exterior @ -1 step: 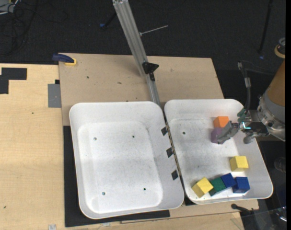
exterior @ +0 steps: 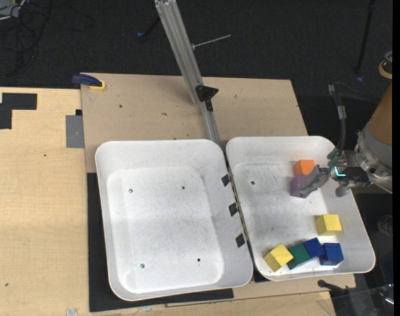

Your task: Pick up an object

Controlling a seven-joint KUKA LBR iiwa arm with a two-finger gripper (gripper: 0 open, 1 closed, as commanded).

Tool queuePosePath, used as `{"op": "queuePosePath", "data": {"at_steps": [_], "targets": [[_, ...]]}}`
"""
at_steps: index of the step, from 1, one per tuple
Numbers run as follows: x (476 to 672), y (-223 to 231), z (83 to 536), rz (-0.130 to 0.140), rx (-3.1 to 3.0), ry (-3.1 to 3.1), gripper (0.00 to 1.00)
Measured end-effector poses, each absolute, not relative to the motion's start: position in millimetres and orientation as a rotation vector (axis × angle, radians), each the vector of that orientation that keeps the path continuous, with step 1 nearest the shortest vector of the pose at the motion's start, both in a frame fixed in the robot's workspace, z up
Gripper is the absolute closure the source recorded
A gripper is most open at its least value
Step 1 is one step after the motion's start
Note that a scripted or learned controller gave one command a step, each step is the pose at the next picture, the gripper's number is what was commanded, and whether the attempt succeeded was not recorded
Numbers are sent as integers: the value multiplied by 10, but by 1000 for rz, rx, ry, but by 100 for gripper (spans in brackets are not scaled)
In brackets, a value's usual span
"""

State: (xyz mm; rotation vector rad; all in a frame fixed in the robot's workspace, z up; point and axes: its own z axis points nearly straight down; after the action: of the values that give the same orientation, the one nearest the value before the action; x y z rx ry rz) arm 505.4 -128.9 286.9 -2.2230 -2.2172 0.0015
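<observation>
The right bin (exterior: 265, 157) holds several small blocks. An orange block (exterior: 304, 167) and a purple block (exterior: 296, 187) lie near its far right side. A yellow block (exterior: 329, 224) lies alone further forward. Along the front rim sit another yellow block (exterior: 277, 257), a green block (exterior: 298, 255) and two blue blocks (exterior: 313, 247) (exterior: 332, 253). My gripper (exterior: 327, 184) reaches in over the bin's right rim, low and open. Its left finger (exterior: 310, 183) lies against the purple block's right side, just below the orange block. No block sits between the fingers.
The left bin (exterior: 120, 157) stands beside the right one, joined to it by black clips (exterior: 231, 208). A slanted aluminium rail (exterior: 186, 58) rises behind the bins. The wooden bench (exterior: 147, 110) extends behind and to the left.
</observation>
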Motion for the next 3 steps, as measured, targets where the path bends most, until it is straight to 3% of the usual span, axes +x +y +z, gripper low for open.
{"op": "queuePosePath", "data": {"at_steps": [3], "targets": [[4976,-1365,1167,7,-2217,-2214,0]]}}
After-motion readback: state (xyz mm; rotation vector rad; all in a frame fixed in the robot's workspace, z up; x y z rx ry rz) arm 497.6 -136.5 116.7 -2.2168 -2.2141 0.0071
